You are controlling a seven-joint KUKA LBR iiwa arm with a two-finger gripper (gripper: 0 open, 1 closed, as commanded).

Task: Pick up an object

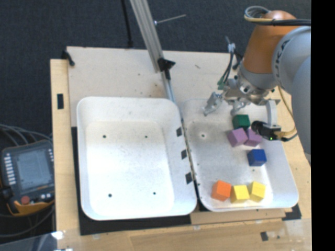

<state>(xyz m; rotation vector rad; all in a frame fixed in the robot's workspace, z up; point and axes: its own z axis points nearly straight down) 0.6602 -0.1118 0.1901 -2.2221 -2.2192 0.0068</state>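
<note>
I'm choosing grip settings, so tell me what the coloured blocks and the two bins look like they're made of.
The orange block, both yellow blocks, the blue block, the purple blocks and the green block look like painted wood or foam: flat matte colour, no gloss. Which one is unclear. The bins appear to be moulded white plastic, with rounded rims, scuffed and speckled.

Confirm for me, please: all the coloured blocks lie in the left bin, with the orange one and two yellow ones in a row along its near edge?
Not quite: the camera view shows the blocks in the right bin, not the left. The orange block and two yellow blocks do sit in a row along its near edge.
</note>
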